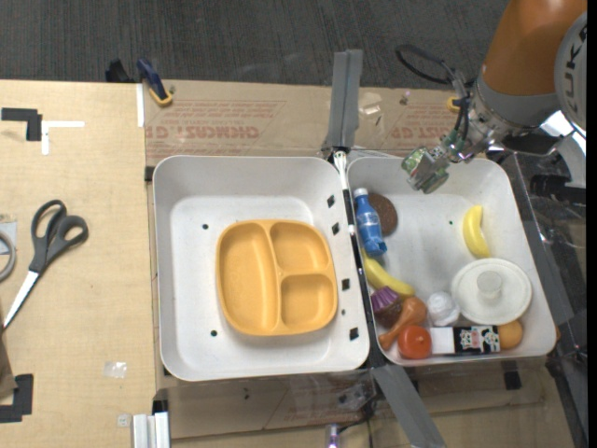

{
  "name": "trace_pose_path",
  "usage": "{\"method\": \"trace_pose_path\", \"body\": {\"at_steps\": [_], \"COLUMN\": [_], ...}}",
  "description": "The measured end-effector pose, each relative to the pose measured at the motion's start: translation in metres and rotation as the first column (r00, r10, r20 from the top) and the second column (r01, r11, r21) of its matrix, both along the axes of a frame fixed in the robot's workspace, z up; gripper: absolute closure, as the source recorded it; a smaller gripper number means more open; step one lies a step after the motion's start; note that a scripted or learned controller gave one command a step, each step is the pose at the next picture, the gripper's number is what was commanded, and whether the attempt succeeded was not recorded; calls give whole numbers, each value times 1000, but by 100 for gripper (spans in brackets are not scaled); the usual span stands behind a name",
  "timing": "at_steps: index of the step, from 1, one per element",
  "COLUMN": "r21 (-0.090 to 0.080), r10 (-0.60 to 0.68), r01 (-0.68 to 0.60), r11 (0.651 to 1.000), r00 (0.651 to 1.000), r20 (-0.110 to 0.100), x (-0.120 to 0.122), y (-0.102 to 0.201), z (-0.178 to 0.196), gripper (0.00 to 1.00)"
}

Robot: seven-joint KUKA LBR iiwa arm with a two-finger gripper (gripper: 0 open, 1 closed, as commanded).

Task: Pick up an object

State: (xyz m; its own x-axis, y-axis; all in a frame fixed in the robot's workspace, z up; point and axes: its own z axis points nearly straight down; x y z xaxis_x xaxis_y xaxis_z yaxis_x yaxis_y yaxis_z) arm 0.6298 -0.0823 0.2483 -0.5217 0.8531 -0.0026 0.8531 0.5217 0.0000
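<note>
Wooden bench [84,343] beneath me; my hand [427,170] hangs at the right bin's [522,343] far edge, grip unclear. Nearest, a blue bottle [369,224] and yellow banana [477,231] lie apart.

Orange-yellow divided plate [277,276] in white left bin [177,250], blue bottle [369,224] w/ white cap, brown disc [384,215], two yellow bananas [477,231], white lidded bowl [492,290], red tomato [415,343], purple bit [383,299], black-handled scissors [45,241] on tan bench [65,343], orange band on grey arm [532,35].
</note>
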Motion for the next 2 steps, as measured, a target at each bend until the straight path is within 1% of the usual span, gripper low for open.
{"method": "trace_pose_path", "body": {"at_steps": [1, 2], "r21": [0, 1], "r10": [-102, 8], "r01": [102, -8], "r11": [995, 1000], "r00": [995, 1000], "r20": [0, -3], "x": [30, 12], "y": [42, 94], "z": [27, -15], "gripper": [100, 100]}}
